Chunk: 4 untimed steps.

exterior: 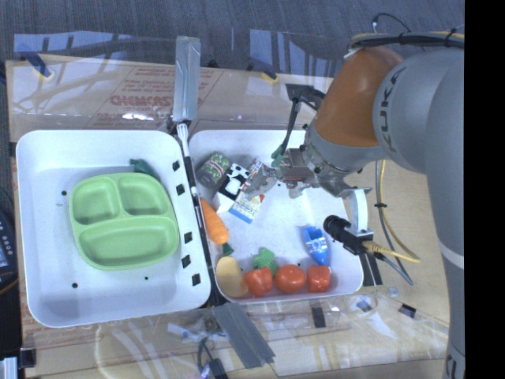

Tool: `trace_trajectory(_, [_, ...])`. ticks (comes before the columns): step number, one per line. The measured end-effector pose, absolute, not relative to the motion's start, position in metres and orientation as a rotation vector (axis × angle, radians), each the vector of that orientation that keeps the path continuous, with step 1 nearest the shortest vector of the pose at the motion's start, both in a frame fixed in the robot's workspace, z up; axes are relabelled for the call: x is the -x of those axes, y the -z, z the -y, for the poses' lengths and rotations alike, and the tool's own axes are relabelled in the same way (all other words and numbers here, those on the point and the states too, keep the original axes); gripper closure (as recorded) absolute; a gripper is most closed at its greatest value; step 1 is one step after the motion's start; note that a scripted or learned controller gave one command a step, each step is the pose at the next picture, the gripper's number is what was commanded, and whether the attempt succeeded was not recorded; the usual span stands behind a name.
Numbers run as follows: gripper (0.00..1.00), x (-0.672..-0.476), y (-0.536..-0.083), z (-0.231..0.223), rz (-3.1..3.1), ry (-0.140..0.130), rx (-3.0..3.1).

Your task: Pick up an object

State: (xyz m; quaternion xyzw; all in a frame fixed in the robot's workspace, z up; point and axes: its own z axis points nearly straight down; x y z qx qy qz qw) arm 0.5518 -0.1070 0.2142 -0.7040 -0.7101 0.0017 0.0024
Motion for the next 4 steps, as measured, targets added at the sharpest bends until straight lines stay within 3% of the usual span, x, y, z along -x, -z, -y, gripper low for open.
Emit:
trace_trajectory(1, [0.00,-0.630,-0.116,0.108,2.062,-0.007,2.365])
trace_trajectory(2, [0.00,-0.595,-0.101,0.106,1.994,0.018,2.446])
trace_trajectory(3, [0.00,-0.574,-0.101,0.095,2.110,0.018,2.352])
trace_trajectory(4, [0.00,-0.599,-0.100,0.103,2.016,0.012,2.419])
